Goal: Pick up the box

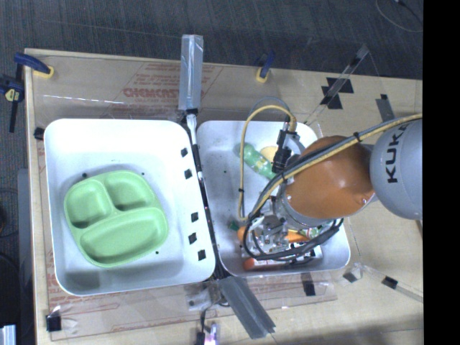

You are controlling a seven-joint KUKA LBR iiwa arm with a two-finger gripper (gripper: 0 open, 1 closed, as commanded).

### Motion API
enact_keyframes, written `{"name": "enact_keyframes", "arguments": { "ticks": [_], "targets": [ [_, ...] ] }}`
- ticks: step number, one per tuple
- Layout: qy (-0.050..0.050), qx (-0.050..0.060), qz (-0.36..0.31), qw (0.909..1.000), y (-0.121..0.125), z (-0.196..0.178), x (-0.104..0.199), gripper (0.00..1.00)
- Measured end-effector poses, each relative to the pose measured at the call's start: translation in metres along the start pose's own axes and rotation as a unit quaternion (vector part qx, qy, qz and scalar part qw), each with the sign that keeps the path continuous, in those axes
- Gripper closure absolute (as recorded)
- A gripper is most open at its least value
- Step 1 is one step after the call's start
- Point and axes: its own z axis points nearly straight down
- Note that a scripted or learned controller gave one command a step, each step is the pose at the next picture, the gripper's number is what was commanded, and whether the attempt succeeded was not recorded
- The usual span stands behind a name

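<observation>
Two white bins sit side by side on the bench, and the arm (338, 182) is low inside the right bin (215, 192), at the lower right of the frame. The gripper (272, 237) is buried among cables and small objects near the bottom wall of that bin, and I cannot tell how it stands or whether it holds anything. An orange-red edge at the bottom of the bin (277, 262) may be the box, directly under the wrist, but it is too hidden to be sure (the orange band covers most of this corner). To do this step well, I judge the gripper must come straight down over the box, away from the bin wall, and lift slowly so that the neighbours are not dragged up. A green and yellow object (260, 157) lies higher in the same bin. The left bin (57, 142) carries a green divided plate (115, 218). The bench (108, 85) is light wood under clear film, with blue clamps (32, 65) at the upper left, and dark carpet (215, 13) beyond.
</observation>
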Motion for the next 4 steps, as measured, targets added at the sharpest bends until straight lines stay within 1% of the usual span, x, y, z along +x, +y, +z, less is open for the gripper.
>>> {"name": "enact_keyframes", "arguments": {
  "ticks": [1, 2, 3, 4],
  "targets": [
    [-0.002, -0.001, -0.003, 1.0000, -0.001, -0.006, -0.003, 1.00],
    [0.000, 0.001, 0.115, 0.9934, -0.024, -0.105, -0.013, 1.00],
    [0.002, -0.001, 0.224, 0.9747, -0.032, -0.024, -0.064, 1.00],
    [-0.001, 0.003, 0.090, 0.9959, -0.008, -0.002, -0.042, 1.00]
  ]
}}
